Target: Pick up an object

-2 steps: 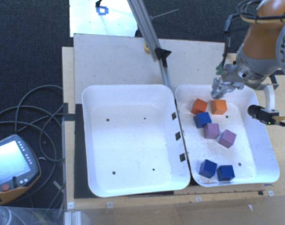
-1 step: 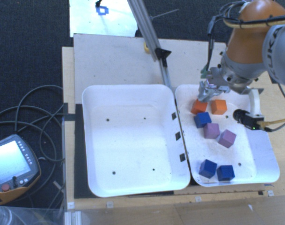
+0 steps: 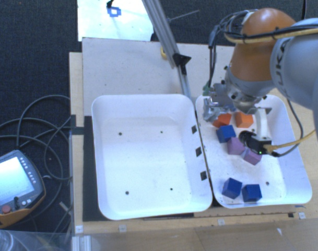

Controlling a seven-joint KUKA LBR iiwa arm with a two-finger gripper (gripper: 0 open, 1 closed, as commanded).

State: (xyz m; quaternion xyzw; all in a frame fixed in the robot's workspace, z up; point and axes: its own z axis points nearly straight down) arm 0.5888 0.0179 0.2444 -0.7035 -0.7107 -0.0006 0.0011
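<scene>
While the blocks are all still lying on the bin floor, the pick is reading as not yet done: nothing is showing lifted, so grasp and lift are both remaining. Going left to right: a teach pendant (image 3: 12, 184) is lying on the dark carpet with its cables looping beside it; the table (image 3: 127, 67) is carrying the left bin (image 3: 104, 109), bare white with a few dark specks; the right bin (image 3: 299, 184) is holding every candidate. Two dark blue blocks (image 3: 241, 189) are sitting near its front wall, a blue block (image 3: 225, 133) and two purple blocks (image 3: 242, 150) mid-bin, two orange blocks (image 3: 233, 120) toward the back. The gripper (image 3: 224, 109) is hanging low over the orange pair, wrist hiding it; whether the gripper is apart or together, I cannot tell. A metal pole (image 3: 161, 25) is slanting across the back of the table
</scene>
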